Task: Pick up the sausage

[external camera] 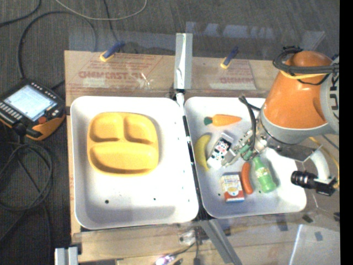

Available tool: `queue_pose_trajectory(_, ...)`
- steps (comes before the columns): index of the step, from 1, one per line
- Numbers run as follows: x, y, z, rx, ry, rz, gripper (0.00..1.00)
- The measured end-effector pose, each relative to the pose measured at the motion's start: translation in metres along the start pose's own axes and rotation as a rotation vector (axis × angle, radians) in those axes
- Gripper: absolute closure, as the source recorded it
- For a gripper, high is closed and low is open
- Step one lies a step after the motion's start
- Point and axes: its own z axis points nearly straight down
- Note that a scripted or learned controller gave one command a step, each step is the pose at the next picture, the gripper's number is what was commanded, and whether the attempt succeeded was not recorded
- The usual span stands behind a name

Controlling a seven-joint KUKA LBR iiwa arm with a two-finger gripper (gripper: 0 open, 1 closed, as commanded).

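Camera view shows the small orange-red sausage [247,178] lying in the right white bin [287,203], wedged between a juice carton [233,187] and green bottle [263,174]. My tool [242,147] hovers just above; its state I cannot tell.

The arm [331,87] bears part of a "KU" marking; red print on the cardboard [110,73] stays unreadable.

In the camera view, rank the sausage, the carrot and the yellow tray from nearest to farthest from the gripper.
1. Sausage: just below the gripper, in the right bin.
2. Carrot: above the gripper, near the right bin's far edge.
3. Yellow tray: far left, in the left bin.
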Motion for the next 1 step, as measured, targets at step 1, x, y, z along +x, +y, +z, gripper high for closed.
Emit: queue_pose_trajectory(1,0.0005,0.0012,-0.0087,0.0,0.0,-0.001,1.0)
